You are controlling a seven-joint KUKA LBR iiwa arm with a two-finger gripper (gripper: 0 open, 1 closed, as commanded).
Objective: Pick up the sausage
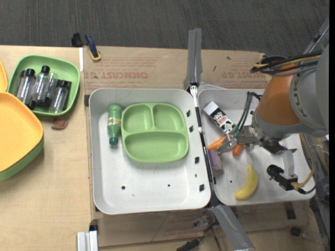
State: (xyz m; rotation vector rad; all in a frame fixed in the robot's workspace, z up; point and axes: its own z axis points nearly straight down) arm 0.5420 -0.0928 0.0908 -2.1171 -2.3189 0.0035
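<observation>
- One dull pink, stubby cylinder (216, 163) lying against the left wall of the right bin (264, 193) is my best guess for the sausage. It is small and partly shadowed, so I am not certain of that. It looks smooth and rounded, probably moulded plastic.
- The gripper (229, 144) hangs just above and to the right of it, close but apart from it. The metal parts there blur together, so I cannot tell whether it is spread or pressed together.
- An orange piece (215, 144), tapered like a toy carrot, pokes out on both sides of the gripper. The chief risk, I judge, is closing on this item instead of the sausage, since the two lie so near each other.
- A second risk is that the sausage hugs the bin wall, leaving little room on that side. A round, slick body could roll or squirt out of a pinch.
- A third risk is that the gripper catches the raised rim between the bins on the way down.
- A white tube with black print (218, 117) lies farther up the right bin, and a curved yellow banana (247, 183) lies lower down. Both are glossy and far enough away to stay undisturbed.
- The left bin (146, 187), hard white plastic, holds a matte green divided plate (154, 130) with a green bottle (113, 123) just beside it. Neither should be affected by this pick.
</observation>
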